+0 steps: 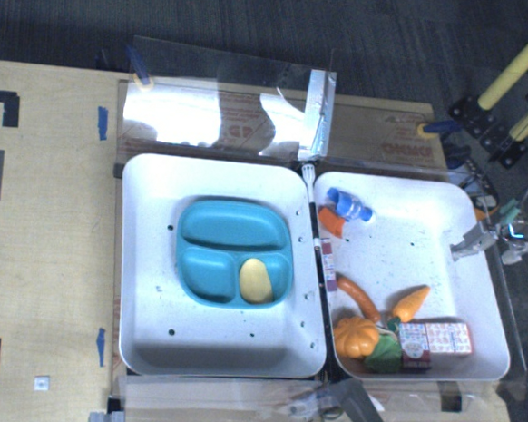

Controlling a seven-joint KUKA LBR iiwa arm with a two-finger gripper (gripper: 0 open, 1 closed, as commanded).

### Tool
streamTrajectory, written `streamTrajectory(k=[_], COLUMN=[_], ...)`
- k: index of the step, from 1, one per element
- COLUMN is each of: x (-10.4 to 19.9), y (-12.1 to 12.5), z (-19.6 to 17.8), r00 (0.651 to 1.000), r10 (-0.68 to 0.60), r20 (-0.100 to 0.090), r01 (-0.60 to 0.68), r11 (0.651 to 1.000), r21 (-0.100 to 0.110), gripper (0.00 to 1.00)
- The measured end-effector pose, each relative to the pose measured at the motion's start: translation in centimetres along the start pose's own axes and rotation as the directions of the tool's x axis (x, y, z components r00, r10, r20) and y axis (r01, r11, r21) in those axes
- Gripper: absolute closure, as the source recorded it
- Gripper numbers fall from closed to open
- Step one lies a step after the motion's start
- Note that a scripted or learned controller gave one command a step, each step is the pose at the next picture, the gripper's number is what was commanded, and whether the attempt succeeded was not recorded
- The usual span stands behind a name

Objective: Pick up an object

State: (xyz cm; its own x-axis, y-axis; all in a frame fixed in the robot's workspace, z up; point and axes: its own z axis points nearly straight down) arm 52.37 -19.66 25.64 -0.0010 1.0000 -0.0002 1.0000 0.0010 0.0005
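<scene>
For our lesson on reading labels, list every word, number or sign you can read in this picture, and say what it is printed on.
No text here can be read.
Small carton in the right bin: red and white print, too blurred to read.
Cardboard behind the bins: faint reddish lettering, too blurred to read.
Strip label on the divider between the bins: marks too small to read.

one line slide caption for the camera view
Left bin holds a blue tray with a yellow egg; right bin holds toy food.
</scene>
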Motion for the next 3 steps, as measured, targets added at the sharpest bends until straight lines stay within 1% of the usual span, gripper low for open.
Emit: streamTrajectory(k=[1,2,3], x=[-2.4,-2.0,0.7], y=[2.7,-2.4,0.5], z=[-3.5,8.3,2.0], r00=[0.974,0.994,0.987], r10=[0.228,0.105,0.158], r20=[0.002,-0.001,0.000], r01=[-0.228,-0.105,-0.158], r11=[0.974,0.994,0.987], r21=[-0.003,0.007,-0.004], gripper=[0.00,0.00,0.00])
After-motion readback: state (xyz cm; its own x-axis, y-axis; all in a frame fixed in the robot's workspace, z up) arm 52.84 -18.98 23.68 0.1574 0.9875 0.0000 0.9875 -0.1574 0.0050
